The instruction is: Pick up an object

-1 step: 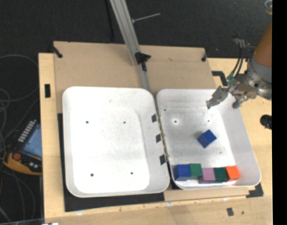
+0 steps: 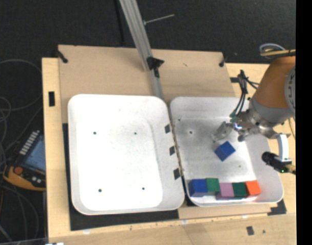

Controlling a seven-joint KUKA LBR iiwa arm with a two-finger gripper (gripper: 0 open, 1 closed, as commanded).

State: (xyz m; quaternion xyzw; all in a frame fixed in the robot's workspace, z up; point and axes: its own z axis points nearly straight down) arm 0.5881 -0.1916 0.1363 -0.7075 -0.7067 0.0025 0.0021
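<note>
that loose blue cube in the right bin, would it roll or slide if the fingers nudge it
The blue cube has flat faces and sharp corners, so it would probably slide or twist rather than roll. It looks rigid and small, likely light, so a nudge from the gripper could skid it across the smooth floor of the right bin. It sits apart from the block row, so nothing blocks it.

Looked down from above at a slant, fixed over the bench (image 2: 115,70), far enough off to take in both white bins: the left bin (image 2: 79,152) and the right bin (image 2: 197,116) side by side. Faced the bench's far edge toward the top of the frame, its near edge along the bottom. Took in dark floor beyond the far and left edges, with cables (image 2: 8,111) and a handheld pendant (image 2: 28,160) past the left edge. Showed the arm (image 2: 273,91) reaching in from the right.
</note>
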